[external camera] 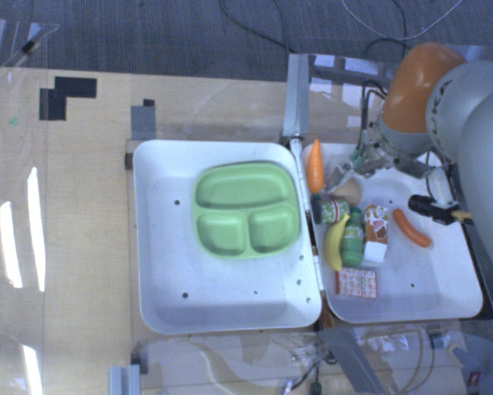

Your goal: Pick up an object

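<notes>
Tabletop (pixel 81 245) of pale wood fills most of what we see, with glare streaks along its left side and black tape marks (pixel 63 95) near its far left corner. Beyond it we see dark grey carpet (pixel 147 15) crossed by loose black cables (pixel 254 11). Two shallow white bins sit side by side on the wood. The left bin (pixel 160 286) carries a green divided tray (pixel 248 209). The right bin (pixel 431 290) holds the objects: an orange carrot (pixel 314 167) against its left wall, a banana (pixel 334 243), a green bottle (pixel 353 237), a small carton (pixel 375 223), a flat printed packet (pixel 356 283) and a red sausage (pixel 412 228) well apart to the right. The arm (pixel 468 122) reaches in from the right, and its end effector (pixel 355 167) hangs over the bin's far left part, just above a tan rounded item (pixel 347 192). We cannot tell how it is set or whether it grips anything.
</notes>
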Robot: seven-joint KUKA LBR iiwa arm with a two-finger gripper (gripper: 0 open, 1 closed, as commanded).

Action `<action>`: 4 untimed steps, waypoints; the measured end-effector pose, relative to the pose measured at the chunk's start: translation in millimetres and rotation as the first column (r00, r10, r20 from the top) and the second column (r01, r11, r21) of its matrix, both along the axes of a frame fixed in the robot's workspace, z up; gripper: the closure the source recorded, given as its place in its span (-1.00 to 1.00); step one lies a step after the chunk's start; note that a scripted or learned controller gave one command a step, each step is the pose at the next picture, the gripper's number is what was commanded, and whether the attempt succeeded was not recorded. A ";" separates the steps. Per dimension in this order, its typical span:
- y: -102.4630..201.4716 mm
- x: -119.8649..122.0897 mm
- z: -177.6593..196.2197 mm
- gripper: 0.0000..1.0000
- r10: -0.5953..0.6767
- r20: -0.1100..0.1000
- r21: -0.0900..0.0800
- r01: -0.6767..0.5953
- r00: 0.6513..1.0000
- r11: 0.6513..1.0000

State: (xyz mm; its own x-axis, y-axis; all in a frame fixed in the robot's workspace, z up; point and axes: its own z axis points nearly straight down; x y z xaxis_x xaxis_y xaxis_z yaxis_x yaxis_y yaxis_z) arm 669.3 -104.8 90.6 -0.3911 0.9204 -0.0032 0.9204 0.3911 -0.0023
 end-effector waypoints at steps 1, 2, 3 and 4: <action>1.9 -1.5 -1.7 -1.00 0.034 -0.003 -0.004 -0.034 0.999 0.999; -5.8 -64.7 -1.5 -1.00 0.273 0.011 0.000 -0.273 0.962 0.962; -60.4 -116.4 66.8 -1.00 0.520 0.009 -0.003 -0.520 0.854 0.854; -46.0 -100.4 -0.8 -1.00 0.720 0.010 -0.008 -0.720 0.694 0.694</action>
